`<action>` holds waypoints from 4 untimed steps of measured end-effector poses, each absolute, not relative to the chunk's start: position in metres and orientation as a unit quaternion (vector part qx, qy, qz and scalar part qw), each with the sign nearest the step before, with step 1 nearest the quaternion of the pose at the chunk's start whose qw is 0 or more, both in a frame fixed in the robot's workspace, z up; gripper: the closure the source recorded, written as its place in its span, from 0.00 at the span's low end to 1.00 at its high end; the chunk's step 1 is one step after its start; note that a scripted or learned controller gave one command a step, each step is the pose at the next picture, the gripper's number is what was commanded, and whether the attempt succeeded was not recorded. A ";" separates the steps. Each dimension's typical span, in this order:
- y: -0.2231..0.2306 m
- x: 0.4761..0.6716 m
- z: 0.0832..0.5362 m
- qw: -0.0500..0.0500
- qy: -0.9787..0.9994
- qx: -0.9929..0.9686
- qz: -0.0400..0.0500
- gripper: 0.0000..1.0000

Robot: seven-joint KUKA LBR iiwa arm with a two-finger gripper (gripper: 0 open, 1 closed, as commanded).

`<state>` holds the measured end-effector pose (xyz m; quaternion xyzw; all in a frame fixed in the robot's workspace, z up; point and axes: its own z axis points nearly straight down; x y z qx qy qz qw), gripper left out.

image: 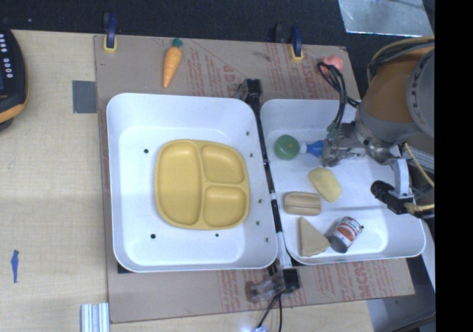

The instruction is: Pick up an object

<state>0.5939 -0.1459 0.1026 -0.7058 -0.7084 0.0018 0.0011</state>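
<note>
The wooden counter [44, 175] carries a brown cardboard sheet [214, 64], clamped along its far edge. On the sheet sit two white bins side by side: the left bin [133, 249] and the right bin [414, 245]. A toy carrot [171, 64] lies on the sheet just beyond the left bin. A black and orange handset [11, 75] rests on the counter, well left of the left bin.
</note>
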 end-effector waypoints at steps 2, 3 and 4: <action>-0.142 0.543 0.090 0.004 -0.708 -0.706 0.003 0.00; -0.143 0.546 0.102 0.001 -0.708 -0.706 0.002 1.00; -0.058 0.548 0.197 -0.001 -0.712 -0.703 -0.003 1.00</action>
